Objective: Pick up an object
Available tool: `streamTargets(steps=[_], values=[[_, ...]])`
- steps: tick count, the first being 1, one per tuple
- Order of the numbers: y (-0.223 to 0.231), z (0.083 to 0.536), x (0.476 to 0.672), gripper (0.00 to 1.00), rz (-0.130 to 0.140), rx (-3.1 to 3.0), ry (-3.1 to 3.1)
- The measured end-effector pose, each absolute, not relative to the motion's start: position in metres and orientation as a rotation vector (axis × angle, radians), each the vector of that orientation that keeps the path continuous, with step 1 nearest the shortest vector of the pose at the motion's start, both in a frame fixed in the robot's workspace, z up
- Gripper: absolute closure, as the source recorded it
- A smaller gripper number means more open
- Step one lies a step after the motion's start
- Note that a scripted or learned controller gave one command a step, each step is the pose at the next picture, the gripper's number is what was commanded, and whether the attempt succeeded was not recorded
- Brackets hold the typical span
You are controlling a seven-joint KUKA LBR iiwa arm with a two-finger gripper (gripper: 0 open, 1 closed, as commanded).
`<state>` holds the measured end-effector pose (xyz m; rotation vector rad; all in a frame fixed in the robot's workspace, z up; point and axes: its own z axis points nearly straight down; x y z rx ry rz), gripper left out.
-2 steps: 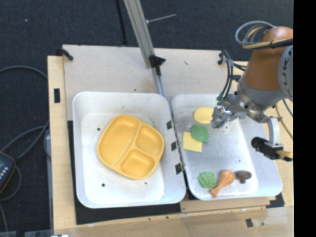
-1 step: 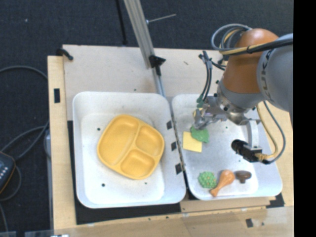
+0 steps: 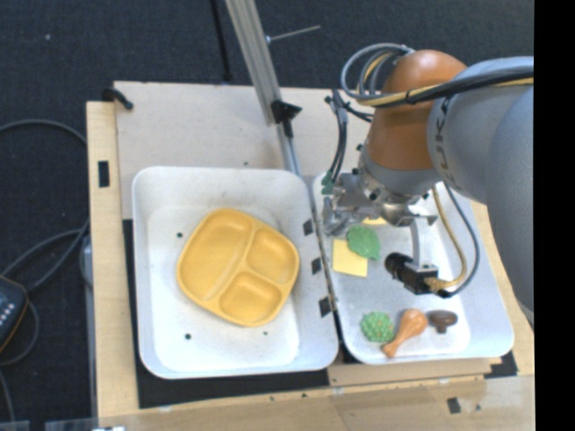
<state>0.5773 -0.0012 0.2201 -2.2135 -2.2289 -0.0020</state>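
The arm reaches in from the right and hangs over the far left part of the right bin [image 3: 492, 330]. Its gripper [image 3: 346, 212] sits low by the wall between the two bins, and I cannot tell its state from this slanted view.

Several candidates lie in the right bin. A green leaf-shaped piece [image 3: 364, 241] rests just below the gripper, touching a yellow square [image 3: 349, 259] on its near left. Nearer the front lie a green broccoli-like lump [image 3: 376, 326], a tan drumstick [image 3: 404, 330] beside it, and a small dark brown piece [image 3: 441, 319] to the right. A black part of the tool [image 3: 406, 272], with its cable, hangs between these groups. The left bin [image 3: 153, 241] holds a yellow divided tray [image 3: 238, 266].

The leaf piece looks like the closest target. A good grasp would likely centre over it and come straight down, staying off the bin wall and the thin square, which looks too flat to pinch easily. Nothing appears lifted yet.
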Motion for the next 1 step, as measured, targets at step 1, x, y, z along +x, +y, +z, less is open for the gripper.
streamTargets(steps=[1], values=[[0.0543, 0.2323, 0.5699, 1.00, -0.006, -2.211, -2.232]])
